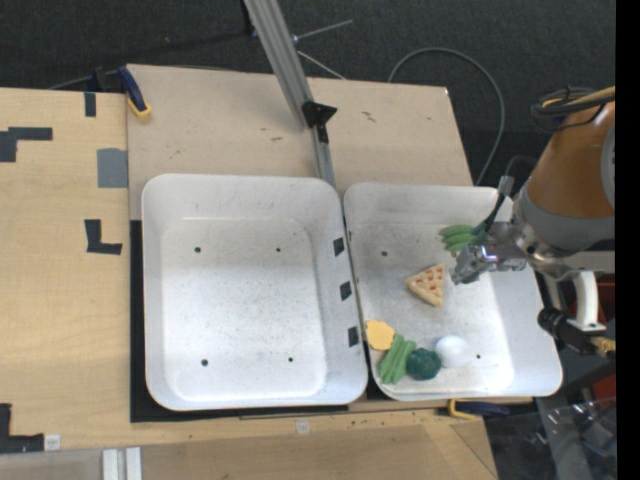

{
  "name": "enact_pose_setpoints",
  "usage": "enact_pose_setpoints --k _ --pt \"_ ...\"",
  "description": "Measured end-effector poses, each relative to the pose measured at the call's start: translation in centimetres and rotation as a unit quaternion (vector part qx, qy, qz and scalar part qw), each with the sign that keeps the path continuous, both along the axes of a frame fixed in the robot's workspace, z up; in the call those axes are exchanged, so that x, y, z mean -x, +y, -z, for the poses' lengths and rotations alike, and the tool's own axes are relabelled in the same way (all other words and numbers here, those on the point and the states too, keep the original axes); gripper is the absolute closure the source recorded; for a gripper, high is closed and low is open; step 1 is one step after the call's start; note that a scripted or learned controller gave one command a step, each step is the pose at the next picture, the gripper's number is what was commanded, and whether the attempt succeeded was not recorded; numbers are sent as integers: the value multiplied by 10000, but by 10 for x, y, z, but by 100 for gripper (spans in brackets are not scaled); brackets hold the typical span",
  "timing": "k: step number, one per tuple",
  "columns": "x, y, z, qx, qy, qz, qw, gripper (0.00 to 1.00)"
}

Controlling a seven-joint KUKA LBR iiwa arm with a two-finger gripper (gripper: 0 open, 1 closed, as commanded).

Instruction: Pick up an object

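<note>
- The jaws of the gripper are low in the right bin, but the view is too small and dark to tell if they are wide, narrow or holding something.
- The closest thing is the yellow wedge, like a slice of cheese or pizza. It lies just beside the gripper, on its left and a little toward the front of the bin.
- The wedge's point aims up toward the gripper, and its wide end faces the front.
- A green thing, maybe a bean pod, lies just behind the gripper, very near it.
- Further off, in the front corner, sit an orange piece, a green stick bundle, a dark green ball and a white ball.
- The arm comes in from the right and bends down over the bin's right side.
- I think a short move left would put the gripper over the wedge.
</note>
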State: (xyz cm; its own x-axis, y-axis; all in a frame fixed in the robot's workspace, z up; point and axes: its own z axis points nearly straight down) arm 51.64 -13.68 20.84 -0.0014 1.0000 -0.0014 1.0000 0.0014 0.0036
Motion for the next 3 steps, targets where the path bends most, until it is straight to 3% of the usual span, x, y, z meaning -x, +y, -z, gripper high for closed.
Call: enact_pose_setpoints --k 1,2,3 --pt "-5 2 -62 1 -10 -4 10000 100" --pt "-24 63 -55 -15 25 -27 10000 100" --pt "-37 105 -40 -9 34 -18 10000 100"
